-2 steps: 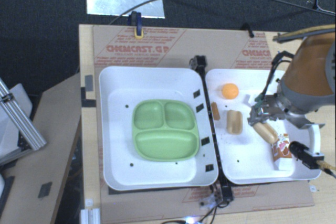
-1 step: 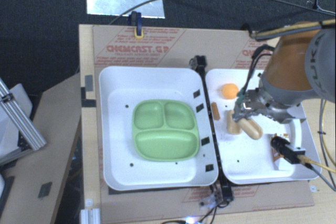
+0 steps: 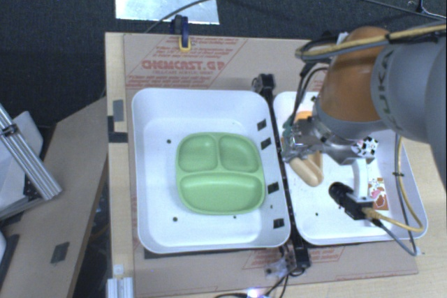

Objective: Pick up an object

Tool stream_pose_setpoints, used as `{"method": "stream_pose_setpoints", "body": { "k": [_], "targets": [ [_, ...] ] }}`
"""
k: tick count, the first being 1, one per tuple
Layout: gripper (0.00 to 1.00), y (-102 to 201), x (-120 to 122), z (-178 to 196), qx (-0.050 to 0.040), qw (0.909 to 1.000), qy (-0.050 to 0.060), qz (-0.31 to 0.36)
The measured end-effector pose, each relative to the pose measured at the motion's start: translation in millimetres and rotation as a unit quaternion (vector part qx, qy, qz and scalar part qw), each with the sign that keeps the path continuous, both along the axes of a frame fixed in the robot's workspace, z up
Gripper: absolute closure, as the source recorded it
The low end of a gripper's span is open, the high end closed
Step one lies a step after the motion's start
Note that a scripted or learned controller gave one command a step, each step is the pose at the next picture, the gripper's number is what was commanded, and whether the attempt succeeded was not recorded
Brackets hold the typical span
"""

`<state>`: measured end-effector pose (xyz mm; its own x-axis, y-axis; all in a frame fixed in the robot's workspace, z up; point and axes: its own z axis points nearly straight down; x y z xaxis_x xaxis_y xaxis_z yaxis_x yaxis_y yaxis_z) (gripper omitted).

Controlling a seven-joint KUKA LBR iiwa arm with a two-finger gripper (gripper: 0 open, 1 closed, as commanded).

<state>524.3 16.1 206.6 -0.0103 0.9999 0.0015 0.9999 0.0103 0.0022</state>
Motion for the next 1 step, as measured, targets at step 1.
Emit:
{"method": "stream_pose_setpoints", "body": {
  "k": [1],
  "targets": [
    [1.00,48.9,11.7,0.2,0.0005,1.0000,0.000,0.000]
  ]
}}
